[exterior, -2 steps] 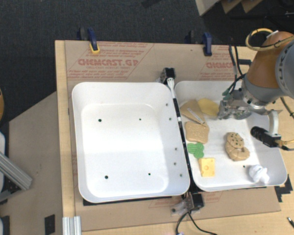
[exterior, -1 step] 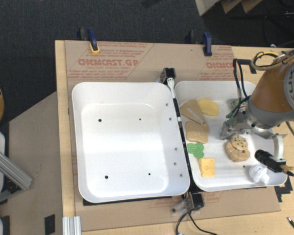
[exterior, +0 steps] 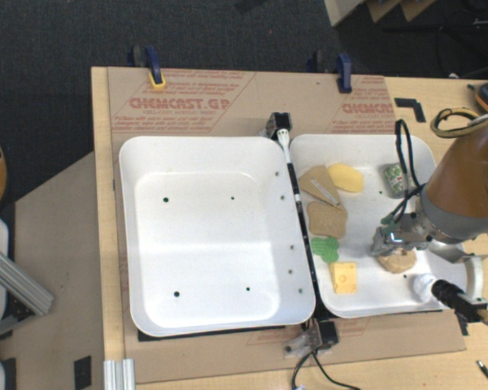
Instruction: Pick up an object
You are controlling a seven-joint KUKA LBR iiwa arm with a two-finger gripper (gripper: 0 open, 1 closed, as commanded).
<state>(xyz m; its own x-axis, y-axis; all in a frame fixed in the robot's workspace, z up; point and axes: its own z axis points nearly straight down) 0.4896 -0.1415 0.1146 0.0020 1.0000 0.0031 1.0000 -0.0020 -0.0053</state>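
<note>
low down, claw (exterior: 388, 243) over tan lump (exterior: 398, 260), right bin (exterior: 372, 299)

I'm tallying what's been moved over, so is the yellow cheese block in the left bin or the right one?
In the right bin. The yellow cheese block lies near its front edge, beside the divider, just below a green piece.

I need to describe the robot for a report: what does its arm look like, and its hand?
The arm is thick and rounded, with an orange-brown band above a grey wrist. A black cable loops beside it. The hand is small, dark grey metal.
</note>
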